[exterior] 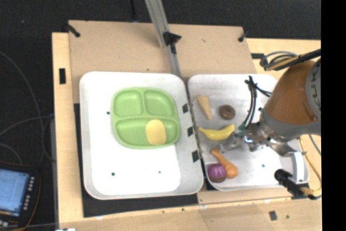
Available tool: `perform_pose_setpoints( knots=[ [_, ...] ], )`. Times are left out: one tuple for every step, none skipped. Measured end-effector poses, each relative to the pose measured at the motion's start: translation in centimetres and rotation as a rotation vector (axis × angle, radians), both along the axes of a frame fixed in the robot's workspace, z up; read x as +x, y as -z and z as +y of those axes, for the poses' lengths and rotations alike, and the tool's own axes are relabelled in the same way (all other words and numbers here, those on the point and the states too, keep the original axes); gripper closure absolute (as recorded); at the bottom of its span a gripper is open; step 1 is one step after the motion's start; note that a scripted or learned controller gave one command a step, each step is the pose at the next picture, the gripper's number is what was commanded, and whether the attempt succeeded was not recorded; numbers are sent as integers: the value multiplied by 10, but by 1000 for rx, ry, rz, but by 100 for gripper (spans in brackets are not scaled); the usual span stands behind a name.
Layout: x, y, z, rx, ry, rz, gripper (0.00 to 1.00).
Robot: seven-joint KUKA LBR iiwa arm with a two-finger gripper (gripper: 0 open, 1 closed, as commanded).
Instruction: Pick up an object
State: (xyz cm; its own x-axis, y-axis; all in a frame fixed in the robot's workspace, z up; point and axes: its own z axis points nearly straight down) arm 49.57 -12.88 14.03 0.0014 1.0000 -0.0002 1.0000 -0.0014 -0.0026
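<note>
End effector (238,140) sat low in the right bin (259,181), just beside the banana (217,132); finger state: cannot tell. Carrot (224,163) and purple object (216,172) lay just below it. Probably closing in on the banana: centre over its middle, avoid the bin divider. Arm (292,103) entered from the right, wrist bent down.

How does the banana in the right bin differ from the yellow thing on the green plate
The banana is long, curved and pointed at its ends; the yellow thing is a short, rounded oval. The banana lies directly on the right bin's white floor, beside the gripper; the yellow thing sits in the green plate's lower compartment in the left bin. The banana lies crosswise, the oval upright in the view. Both are yellow.
</note>
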Motion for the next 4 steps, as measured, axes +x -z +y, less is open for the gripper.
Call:
perform_pose_setpoints(
  knots=[
    [2, -14, -2, -1, 4, -8, 100],
    [11, -73, -9, -3, -4, -11, 100],
    [14, -126, -10, -3, -5, -11, 100],
    [29, -116, 42, 0, -8, -4, 100]
  ],
)
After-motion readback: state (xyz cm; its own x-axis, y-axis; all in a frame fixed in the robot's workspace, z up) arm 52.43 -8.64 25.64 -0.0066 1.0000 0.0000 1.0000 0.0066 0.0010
